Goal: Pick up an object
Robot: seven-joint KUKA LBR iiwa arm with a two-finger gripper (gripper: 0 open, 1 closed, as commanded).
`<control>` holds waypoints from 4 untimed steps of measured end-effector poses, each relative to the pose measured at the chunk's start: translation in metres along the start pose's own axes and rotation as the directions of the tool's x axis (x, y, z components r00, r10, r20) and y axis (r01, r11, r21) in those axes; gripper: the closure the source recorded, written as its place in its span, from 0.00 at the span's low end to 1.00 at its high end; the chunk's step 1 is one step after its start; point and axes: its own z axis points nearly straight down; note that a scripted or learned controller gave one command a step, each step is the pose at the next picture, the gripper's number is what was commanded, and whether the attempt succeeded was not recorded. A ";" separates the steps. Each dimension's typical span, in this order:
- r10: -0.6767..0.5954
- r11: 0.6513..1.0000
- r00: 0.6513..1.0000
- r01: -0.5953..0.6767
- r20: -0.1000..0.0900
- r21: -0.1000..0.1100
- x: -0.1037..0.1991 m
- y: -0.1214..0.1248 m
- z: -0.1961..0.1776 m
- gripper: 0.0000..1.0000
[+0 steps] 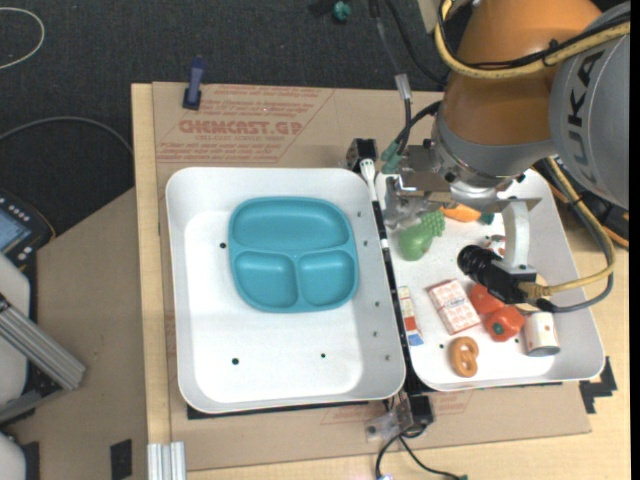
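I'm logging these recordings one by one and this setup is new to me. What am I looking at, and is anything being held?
This is a single camera fixed above a bench, looking down at a slant. The big grey and orange shape is a robot arm reaching in from the right. Its gripper is over the right bin, close to a green toy. That bin also has a small pink box, a brown pretzel and a red-orange piece, among other things. The left bin has a teal divided plate. The view does not show the gripper holding anything.
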 end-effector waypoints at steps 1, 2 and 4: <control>0.002 1.000 1.000 -0.002 0.002 0.013 0.015 -0.054 -0.012 1.00; -0.001 1.000 1.000 0.001 0.001 0.004 0.064 -0.051 -0.052 1.00; 0.004 1.000 1.000 -0.004 0.004 0.012 0.134 -0.051 -0.112 1.00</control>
